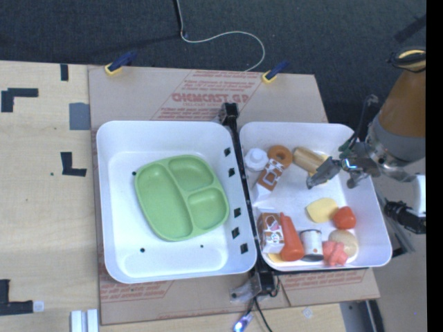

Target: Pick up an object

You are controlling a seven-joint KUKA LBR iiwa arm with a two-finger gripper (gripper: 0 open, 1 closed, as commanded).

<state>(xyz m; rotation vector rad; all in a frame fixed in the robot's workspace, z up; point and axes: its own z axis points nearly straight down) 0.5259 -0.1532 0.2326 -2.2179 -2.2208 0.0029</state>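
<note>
The right bin (360,138) holds several small food items. Among them are a brown bread roll (309,158), a doughnut (279,153), a white cap-shaped piece (255,159), a brown carton (270,177), a yellow fruit (321,209) and a red tomato (345,218). My gripper (339,176) hangs over the right bin's upper right part, just right of the bread roll and above the yellow fruit. Its two dark fingers (321,174) stand apart, open, with nothing between them.
The left bin (118,254) holds a green divided plate (182,196). At the right bin's front lie a small carton (272,231), a red bottle (291,242), a can (313,241), a pale round fruit (345,239) and a pink piece (335,255). The arm's orange band (408,102) rises at the right.
</note>
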